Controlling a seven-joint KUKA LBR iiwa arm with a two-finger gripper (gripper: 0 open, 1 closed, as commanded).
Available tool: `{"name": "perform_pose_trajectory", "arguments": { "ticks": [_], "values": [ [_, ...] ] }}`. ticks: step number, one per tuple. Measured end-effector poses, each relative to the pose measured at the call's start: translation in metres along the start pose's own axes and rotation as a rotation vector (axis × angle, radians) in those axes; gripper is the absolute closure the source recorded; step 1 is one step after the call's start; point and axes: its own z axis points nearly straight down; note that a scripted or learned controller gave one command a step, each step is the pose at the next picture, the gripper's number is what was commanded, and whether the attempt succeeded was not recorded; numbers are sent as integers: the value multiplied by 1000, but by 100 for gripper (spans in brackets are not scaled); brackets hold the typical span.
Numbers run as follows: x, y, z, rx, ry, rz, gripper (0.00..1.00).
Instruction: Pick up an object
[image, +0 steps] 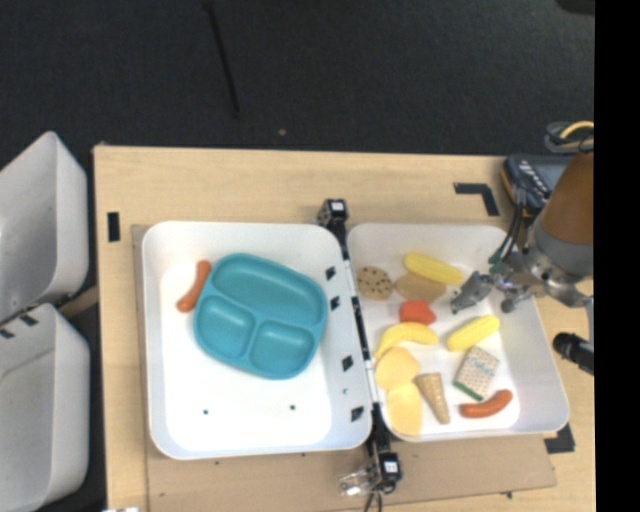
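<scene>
Hovering over the right bin, the gripper spreads its fingers with nothing between them, just above a corn cob beside a red pepper and a small box whose print is unreadable.

Even overhead light, soft focus, dark surround

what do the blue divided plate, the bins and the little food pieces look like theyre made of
Blue divided plate: likely moulded plastic, smooth and matte, one even colour with rounded compartment ridges. Left bin and right bin: probably thin white plastic with rounded corners. Corn cob, ice cream cone and sausage: seemingly toy plastic, in flat saturated colours.
</scene>
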Motion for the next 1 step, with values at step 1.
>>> {"name": "perform_pose_trajectory", "arguments": {
  "ticks": [1],
  "values": [
    [-10,-5,48,-14,-7,0,0]
  ]
}}
